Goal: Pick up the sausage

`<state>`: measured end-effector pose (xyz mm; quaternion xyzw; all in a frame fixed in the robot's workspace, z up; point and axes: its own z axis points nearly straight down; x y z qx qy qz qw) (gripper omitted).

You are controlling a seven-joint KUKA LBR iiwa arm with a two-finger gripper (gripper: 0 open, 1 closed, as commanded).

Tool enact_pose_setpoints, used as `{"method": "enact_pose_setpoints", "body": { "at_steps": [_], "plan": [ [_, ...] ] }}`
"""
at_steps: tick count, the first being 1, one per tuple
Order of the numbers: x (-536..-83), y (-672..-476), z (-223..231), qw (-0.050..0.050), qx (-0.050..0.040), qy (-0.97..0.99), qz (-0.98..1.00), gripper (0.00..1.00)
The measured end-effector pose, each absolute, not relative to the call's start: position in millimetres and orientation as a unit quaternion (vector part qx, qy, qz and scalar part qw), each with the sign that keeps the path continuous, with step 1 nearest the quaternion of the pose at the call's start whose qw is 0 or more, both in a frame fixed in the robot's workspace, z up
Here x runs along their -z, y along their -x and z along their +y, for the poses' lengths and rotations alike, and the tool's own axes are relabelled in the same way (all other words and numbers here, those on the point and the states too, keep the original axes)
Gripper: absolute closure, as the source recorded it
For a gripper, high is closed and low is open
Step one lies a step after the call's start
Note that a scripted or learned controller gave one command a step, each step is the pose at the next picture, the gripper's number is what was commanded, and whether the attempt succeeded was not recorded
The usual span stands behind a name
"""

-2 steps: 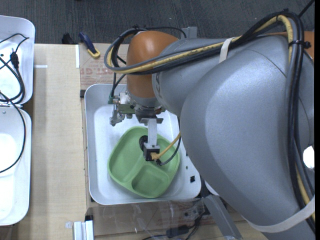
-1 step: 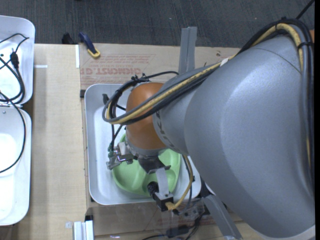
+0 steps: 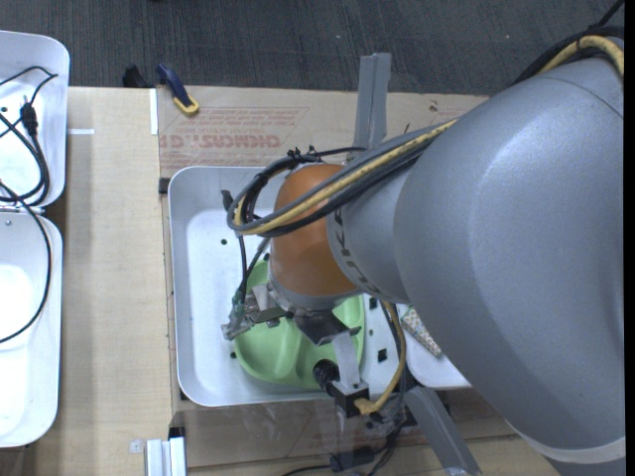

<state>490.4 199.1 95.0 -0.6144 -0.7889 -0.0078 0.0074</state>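
A: One grey arm (image 3: 496, 246) fills the near right, its orange band (image 3: 308, 231) over a green object (image 3: 273, 350) in the white bin (image 3: 193, 266).
B: The claw's state and the sausage's place? Cannot tell; both are hidden.

The grey arm (image 3: 506, 236) reaches in from the right and covers much of the white bin (image 3: 198, 296). Its orange band (image 3: 308, 231) sits above a green object (image 3: 273, 350) lying in the bin's near corner. Black cables (image 3: 30, 157) trail over white trays (image 3: 25, 266) at the left.
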Motion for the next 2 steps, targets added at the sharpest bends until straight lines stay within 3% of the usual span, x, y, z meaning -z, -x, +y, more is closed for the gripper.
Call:
{"method": "enact_pose_setpoints", "body": {
  "at_steps": [1, 2],
  "plan": [
    [-91.9, -477.6, 217.6, 0.001, -0.0005, 0.552, -0.834, 0.00],
    [-96.9, -471.6, 225.1, 0.011, -0.0020, 0.550, -0.835, 1.00]
  ]
}}
